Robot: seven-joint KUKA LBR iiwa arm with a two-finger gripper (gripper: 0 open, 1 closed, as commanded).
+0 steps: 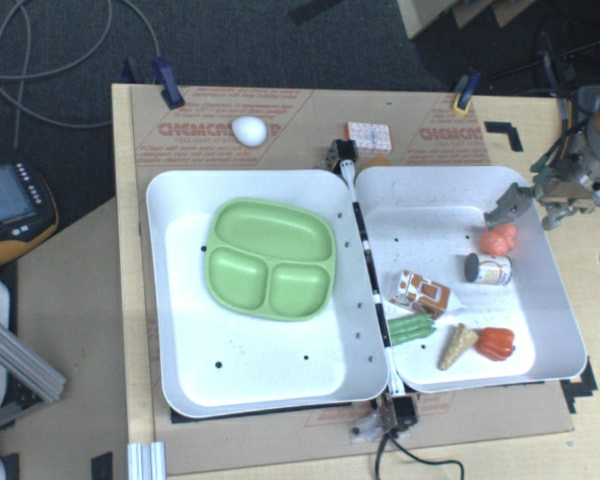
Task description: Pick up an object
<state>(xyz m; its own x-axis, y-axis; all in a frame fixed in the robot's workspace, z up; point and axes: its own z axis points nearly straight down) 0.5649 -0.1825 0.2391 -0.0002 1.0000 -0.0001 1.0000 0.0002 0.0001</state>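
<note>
While the gripper [528,206] hovers at the frame's right, fingers spread and empty, we judge descent onto the soft pink lump [497,239] comes next.

Grey metal wrist [578,183] with dark cables [560,143].

white egg [248,130] on cardboard | checkered block [368,136] behind bins | blue clamps [166,82] | cable [50,38]
</note>
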